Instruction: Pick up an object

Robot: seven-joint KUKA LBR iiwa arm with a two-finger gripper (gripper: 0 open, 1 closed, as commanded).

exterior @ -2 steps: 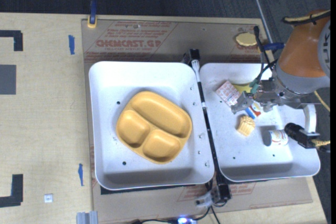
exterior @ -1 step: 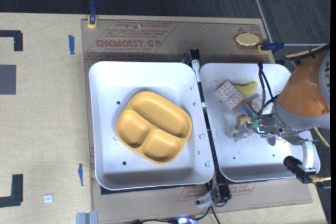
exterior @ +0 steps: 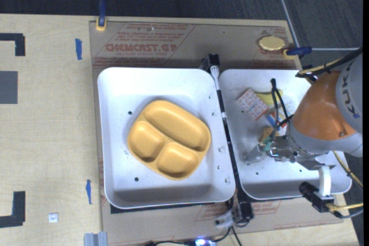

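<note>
White bins [exterior: 115, 124] rest on cardboard [exterior: 144, 43] atop plywood bench [exterior: 46, 141].

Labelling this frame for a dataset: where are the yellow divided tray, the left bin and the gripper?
yellow divided tray [exterior: 168, 139]: camera view, centre ridge.
left bin [exterior: 115, 89]: camera view, bare upper-left floor.
gripper [exterior: 253, 154]: camera view, fingertip area.

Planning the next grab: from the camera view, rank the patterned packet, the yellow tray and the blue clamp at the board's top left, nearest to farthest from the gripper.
From the gripper, in the right bin:
1. Patterned packet, same bin, toward its far side.
2. Yellow tray, in the left bin.
3. Blue clamp, board's far left corner.
</note>
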